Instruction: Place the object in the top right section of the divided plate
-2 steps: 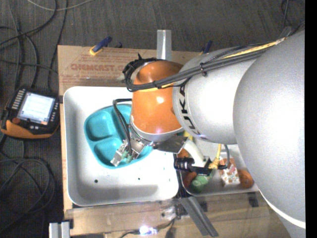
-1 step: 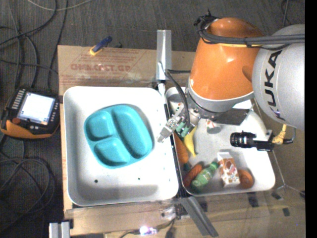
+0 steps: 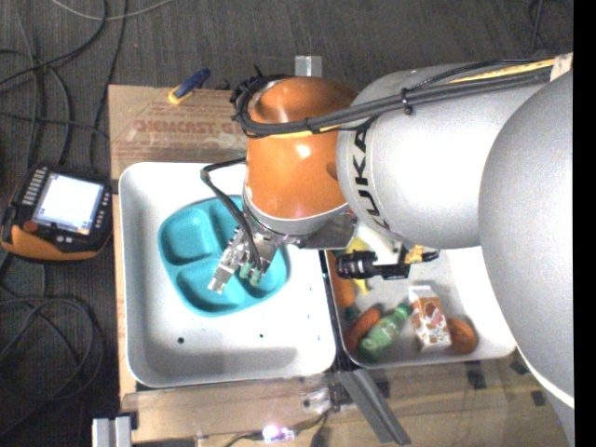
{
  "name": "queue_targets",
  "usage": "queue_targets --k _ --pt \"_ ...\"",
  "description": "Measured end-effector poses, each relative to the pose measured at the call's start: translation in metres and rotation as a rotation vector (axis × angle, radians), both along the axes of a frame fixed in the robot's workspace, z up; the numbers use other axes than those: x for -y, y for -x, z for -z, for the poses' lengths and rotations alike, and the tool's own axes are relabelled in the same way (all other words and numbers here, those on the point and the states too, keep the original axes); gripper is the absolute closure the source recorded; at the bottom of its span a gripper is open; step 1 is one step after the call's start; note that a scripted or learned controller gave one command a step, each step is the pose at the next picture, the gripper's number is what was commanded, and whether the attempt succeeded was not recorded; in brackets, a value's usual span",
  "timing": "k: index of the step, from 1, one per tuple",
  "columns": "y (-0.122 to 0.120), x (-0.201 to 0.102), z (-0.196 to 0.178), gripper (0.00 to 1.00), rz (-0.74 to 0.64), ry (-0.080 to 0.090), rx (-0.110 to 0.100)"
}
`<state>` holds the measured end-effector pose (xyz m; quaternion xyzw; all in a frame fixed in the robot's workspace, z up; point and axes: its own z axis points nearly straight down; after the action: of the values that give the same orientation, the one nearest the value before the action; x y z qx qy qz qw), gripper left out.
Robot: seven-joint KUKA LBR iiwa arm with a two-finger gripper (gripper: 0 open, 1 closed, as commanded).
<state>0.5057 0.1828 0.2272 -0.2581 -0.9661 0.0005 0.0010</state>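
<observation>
Gripper [image 3: 238, 270] above one teal divided plate [image 3: 191, 240]

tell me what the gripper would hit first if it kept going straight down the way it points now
Most likely the teal divided plate: the gripper points down over the plate's right side in the left white bin. Its height above the plate is unclear from this slanted view.

The arm [image 3: 419, 147] hides the plate's [image 3: 191, 240] right side and most of the right bin [image 3: 484, 343], and runs off the frame's right edge. The hand's [image 3: 237, 273] fingers blur together over the plate. Whatever lies under the orange band [image 3: 298, 161] can't be told.
</observation>
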Motion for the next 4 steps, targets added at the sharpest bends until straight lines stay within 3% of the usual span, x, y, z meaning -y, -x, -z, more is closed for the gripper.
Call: queue_targets --k 1,2,3,4 --pt "0.012 0.005 0.033 1.0 -0.063 0.002 0.0" --pt "0.014 0.044 0.132 1.0 0.31 -0.017 0.029" --pt "-0.083 0.088 0.043 1.0 0.008 0.003 0.004" --pt "-0.026 -0.002 -0.022 1.0 -0.086 -0.001 0.002"
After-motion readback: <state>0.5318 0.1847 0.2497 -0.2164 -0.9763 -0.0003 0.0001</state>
